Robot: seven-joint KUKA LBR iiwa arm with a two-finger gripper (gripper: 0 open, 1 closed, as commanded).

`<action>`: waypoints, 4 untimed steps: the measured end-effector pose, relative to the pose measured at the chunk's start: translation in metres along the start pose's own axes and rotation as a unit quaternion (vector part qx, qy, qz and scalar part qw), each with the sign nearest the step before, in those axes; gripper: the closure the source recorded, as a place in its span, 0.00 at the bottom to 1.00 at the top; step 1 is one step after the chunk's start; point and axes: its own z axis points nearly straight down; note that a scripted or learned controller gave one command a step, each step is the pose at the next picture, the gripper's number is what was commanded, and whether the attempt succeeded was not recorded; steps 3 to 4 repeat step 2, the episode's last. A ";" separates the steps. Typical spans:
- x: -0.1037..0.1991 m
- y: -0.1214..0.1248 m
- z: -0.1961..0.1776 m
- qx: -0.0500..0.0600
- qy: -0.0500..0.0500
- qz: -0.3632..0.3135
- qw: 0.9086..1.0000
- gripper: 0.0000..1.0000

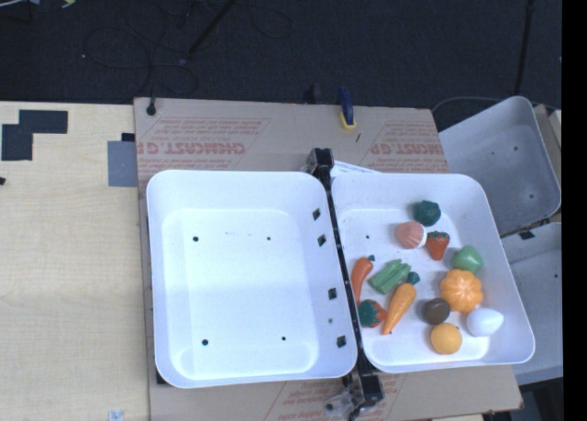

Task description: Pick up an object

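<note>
The right bin (385, 199) holds several toy foods. An orange pumpkin-like fruit (460, 290) lies at its right, with a white egg (484, 322) and a small orange ball (446, 338) below it. Two carrots (399, 306) (360, 273) lie near the bin's left side, with a green pod (391, 275) between them. A pink shell-like piece (410, 235), a red strawberry (437, 245), a dark green broccoli (426, 212), a green pepper (468, 259) and a brown ball (435, 311) also lie there.
The left bin (238, 282) sits beside the right one, joined by a black clip strip (332, 254). Both rest on a cardboard sheet (238, 139) on the wooden bench. A grey metal tray (504, 162) stands at the right.
</note>
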 end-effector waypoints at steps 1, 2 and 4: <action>0.000 0.000 0.000 0.000 0.000 0.000 1.000 1.00; 0.000 0.000 0.000 0.000 0.000 0.000 1.000 1.00; 0.000 0.000 0.000 0.000 0.000 0.000 1.000 1.00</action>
